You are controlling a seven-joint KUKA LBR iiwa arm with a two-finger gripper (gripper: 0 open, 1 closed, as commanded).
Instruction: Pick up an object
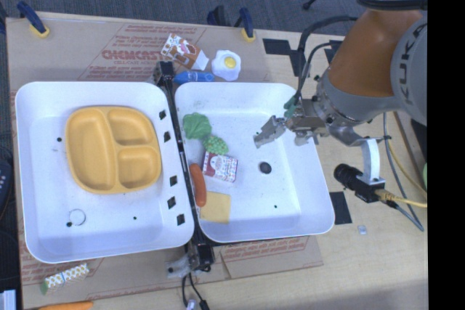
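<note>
While the arm reaches in from the right, we see its claw hovering over the open middle of the right bin. How far the claw is parted we cannot tell at this slant, and we see nothing caught in it. So we judge the pick not yet made: every candidate lies loose. They cluster along the right bin's left side: a green leafy piece at the far end, a smaller green piece beside it, a small red-and-white carton, an orange carrot-like stick against the left wall, and a yellow slab nearest us. All sit to the claw's left (the carton looks closest). The left bin carries a yellow divided tray. What remains, we think, is everything: move over a piece, descend, close, lift
</note>
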